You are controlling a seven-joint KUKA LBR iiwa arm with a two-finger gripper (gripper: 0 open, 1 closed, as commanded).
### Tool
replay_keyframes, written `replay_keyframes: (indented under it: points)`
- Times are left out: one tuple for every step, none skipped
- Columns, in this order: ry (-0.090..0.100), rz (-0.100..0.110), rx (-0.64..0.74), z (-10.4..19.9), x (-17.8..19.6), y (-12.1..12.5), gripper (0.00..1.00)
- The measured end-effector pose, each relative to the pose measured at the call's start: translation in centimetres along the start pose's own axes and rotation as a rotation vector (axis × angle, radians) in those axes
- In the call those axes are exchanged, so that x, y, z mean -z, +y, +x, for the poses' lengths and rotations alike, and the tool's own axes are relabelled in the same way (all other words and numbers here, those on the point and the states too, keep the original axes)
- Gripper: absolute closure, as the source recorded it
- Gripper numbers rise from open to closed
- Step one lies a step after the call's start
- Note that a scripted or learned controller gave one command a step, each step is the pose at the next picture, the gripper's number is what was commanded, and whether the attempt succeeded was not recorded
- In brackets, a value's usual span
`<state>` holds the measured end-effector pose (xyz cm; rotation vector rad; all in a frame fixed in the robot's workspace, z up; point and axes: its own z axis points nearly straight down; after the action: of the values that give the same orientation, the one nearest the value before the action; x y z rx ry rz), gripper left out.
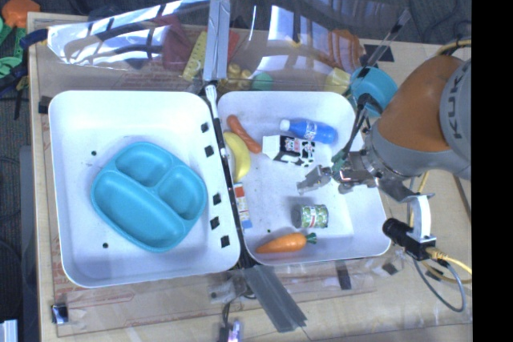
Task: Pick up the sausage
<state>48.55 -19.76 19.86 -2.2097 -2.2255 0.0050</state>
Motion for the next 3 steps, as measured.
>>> replay_keyframes:
  points:
    - [0.001, 0.004, 0.005, 0.0, 0.8, 0.1, 1.00]
    - [-0.001, -0.001, -0.162, 3.4, -1.2, 6.2, 1.00]
    - [-0.001, 0.000, -0.311, 8.9, -1.8, 11.6, 1.00]
